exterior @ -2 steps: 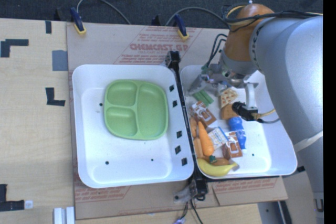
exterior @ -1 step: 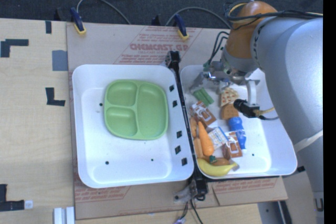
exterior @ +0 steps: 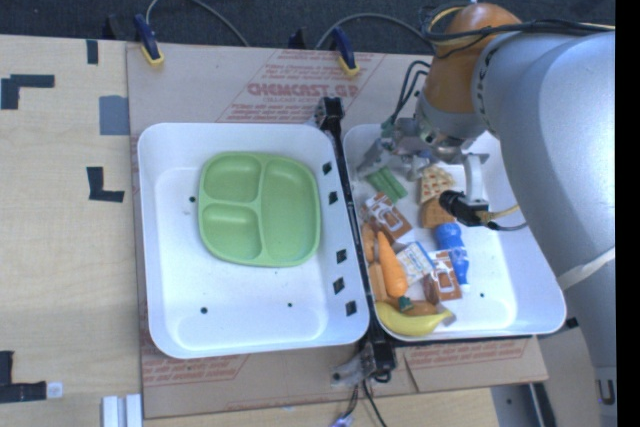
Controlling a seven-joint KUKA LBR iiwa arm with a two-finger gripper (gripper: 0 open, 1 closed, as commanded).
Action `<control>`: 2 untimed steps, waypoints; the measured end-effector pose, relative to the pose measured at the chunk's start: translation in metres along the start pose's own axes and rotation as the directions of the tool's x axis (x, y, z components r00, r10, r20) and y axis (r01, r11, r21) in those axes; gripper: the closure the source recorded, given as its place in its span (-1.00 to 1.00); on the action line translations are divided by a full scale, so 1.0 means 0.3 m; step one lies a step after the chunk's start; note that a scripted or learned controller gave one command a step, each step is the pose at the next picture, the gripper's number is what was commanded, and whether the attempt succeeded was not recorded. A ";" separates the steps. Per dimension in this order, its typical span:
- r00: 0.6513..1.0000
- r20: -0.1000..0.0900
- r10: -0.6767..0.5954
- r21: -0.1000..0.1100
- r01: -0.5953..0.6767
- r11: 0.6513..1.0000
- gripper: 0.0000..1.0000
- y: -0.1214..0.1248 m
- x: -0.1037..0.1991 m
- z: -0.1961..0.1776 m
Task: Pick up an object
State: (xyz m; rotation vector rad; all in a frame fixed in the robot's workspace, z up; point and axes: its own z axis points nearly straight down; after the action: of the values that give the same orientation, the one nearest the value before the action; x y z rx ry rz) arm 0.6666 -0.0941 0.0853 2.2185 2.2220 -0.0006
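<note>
The right bin (exterior: 497, 287) holds a pile of toy food along its left side. In it lie a green piece (exterior: 386, 183), a tan cracker (exterior: 435, 182), a brown bread piece (exterior: 436, 212), a blue item (exterior: 449, 237), an orange carrot (exterior: 388, 265), a yellow banana (exterior: 412, 319) and small snack packets (exterior: 385, 215). My gripper (exterior: 398, 151) hangs low over the far left corner of this bin, just above the green piece and the cracker. The orange-banded wrist (exterior: 462, 65) stands behind it.
The left bin (exterior: 170, 215) carries a green divided plate (exterior: 260, 208) at its middle. A black divider with clips (exterior: 340, 215) runs between the bins. The arm's grey body (exterior: 560, 145) covers the right bin's far right side. Cables lie behind the bench.
</note>
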 end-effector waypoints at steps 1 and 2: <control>1.000 0.000 0.000 0.000 0.000 1.000 -1.00 0.007 -0.020 0.000; 1.000 0.000 0.000 0.000 0.000 1.000 -1.00 0.007 -0.002 0.000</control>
State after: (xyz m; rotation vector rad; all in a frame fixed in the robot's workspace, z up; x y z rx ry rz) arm 0.6686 -0.0946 0.0853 2.2187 2.2215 -0.0014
